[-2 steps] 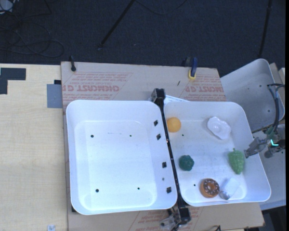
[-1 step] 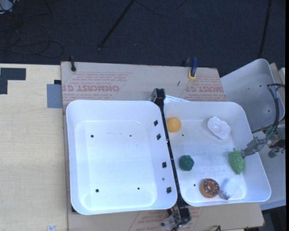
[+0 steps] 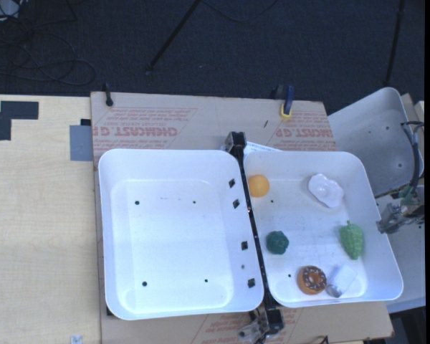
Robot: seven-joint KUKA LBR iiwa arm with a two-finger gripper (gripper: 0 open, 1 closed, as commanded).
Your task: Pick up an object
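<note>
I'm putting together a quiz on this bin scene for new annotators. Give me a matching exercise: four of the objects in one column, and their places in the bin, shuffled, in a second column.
All four lie in the right bin.

Things:
1. orange ball
2. white lump
3. dark green object
4. brown doughnut-like object

Places:
A. near the front rim
B. by the divider, toward the far end
C. toward the far right corner
D. near the divider, about midway along

Pairs: 1-B, 2-C, 3-D, 4-A
</note>
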